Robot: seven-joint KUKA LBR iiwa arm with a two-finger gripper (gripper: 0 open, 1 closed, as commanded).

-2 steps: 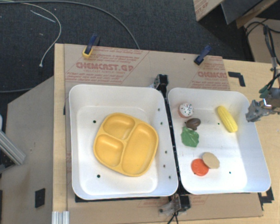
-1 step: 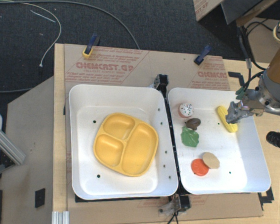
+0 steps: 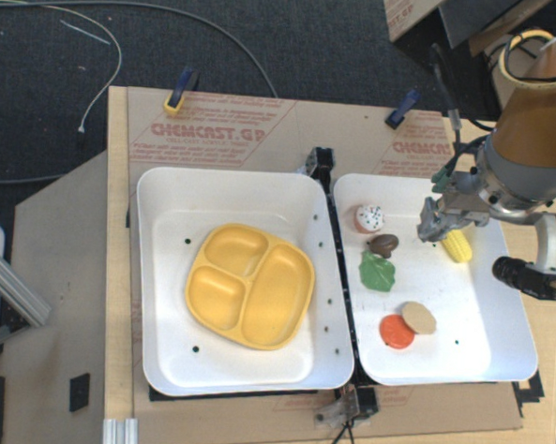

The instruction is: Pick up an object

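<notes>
The right bin holds several small objects: a white speckled ball, a brown lump, a green piece, a red disc with a tan round piece leaning on it, and a yellow corn-like piece. My gripper hangs over the upper part of the right bin, just left of the yellow piece and right of the white ball. Nothing shows between its fingers.
The left bin holds a yellow divided plate. Blue clamps sit on the cardboard's far edge. A black clip sits between the bins at the back.
</notes>
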